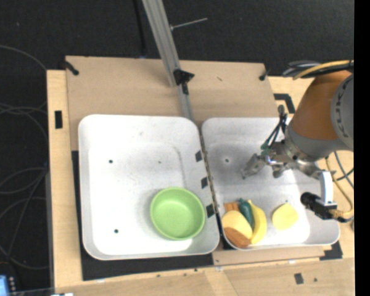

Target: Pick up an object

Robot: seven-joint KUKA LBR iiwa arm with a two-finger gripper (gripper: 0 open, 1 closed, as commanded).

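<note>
End effector (263, 166): poised over bare floor of the right bin (234, 137), fingers spread, nothing between them.
Targets: yellow piece (285, 216) and a bowl of toy food (243, 224) near the front wall, apparently awaiting a descent.
Left bin (123, 147): green bowl (177, 212).

So there's a light green bowl (177, 213) sitting upright near the front of the left bin, close to the divider. In the right bin, a pile sits in the front-left corner: something orange-brown (237, 229), a yellow banana (258, 225) and a dark green piece (245, 211). A small yellow lump (285, 216) lies just beside it.
</note>
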